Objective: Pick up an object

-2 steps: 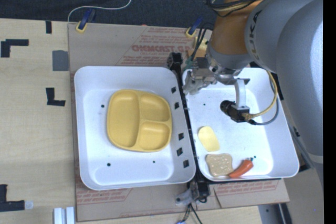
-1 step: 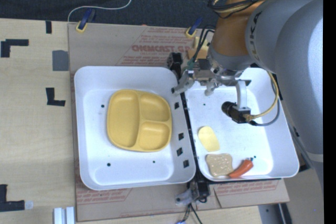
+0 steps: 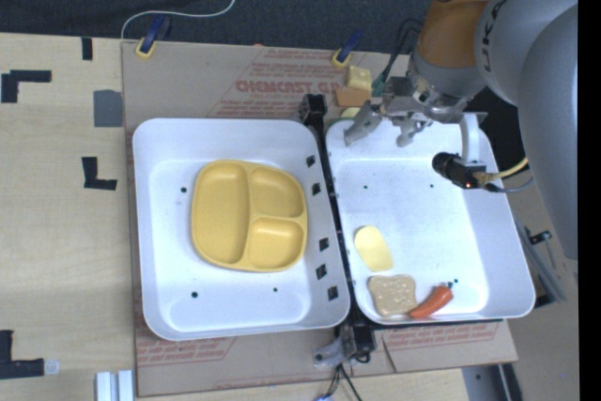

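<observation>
The gripper [image 3: 382, 128] hung open and empty, well apart from the carrot [image 3: 433, 301], risking a close on bare bin floor.

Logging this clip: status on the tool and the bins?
Tool open, holding nothing, over right bin's far edge. Yellow piece, toast, carrot lie near front. Nothing in the way.
</observation>
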